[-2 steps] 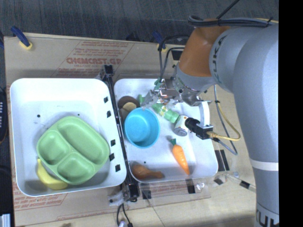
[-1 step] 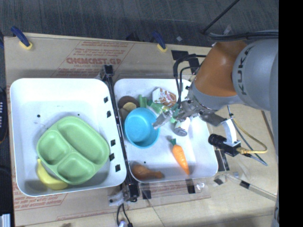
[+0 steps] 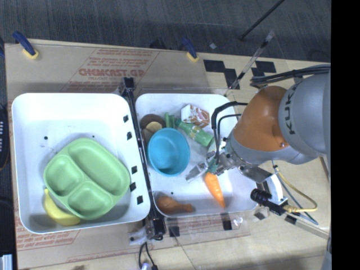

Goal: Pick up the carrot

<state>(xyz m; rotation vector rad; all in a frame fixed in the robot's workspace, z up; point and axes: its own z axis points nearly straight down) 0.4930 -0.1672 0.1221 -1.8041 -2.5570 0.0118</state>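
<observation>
Gripper [image 3: 209,170] low in the right bin [image 3: 239,103], jaw state impossible to tell. Carrot [image 3: 214,188] just below the fingertips, touching or nearly so, lying on the bin floor. Blue bowl [image 3: 168,151] just left. Green bottle [image 3: 196,131] above. Brown drumstick-like piece [image 3: 173,205] lower left. Green divided plate [image 3: 86,177] far left.

A tan bench [image 3: 101,66] carries two shallow white bins side by side: the left bin [image 3: 22,151] and the right bin [image 3: 242,198]. Blue clamps [image 3: 25,44] grip its far edge.
</observation>
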